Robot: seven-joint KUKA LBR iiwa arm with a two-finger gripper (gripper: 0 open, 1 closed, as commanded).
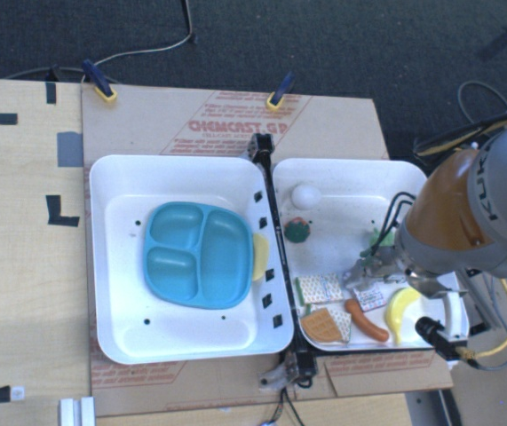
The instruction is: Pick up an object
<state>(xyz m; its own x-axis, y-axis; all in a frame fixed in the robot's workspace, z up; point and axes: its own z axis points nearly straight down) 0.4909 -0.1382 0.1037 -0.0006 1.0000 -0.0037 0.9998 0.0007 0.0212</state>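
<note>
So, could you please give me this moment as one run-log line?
arm: over right bin | hand: low among items | nearby: sausage, banana | left bin: blue plate

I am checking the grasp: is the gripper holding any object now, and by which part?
It cannot be told. The two-finger gripper is low in the right white bin, but no object shows between its fingers.

Red print on the cardboard (235, 122) under the bins, read upside down from this view: "CHEMCAST GP" in large letters, with smaller red lines beside it too blurred to read. More faint red print along the cardboard's near edge, illegible. Small packets (322, 288) in the right bin patterned, nothing readable.
</note>
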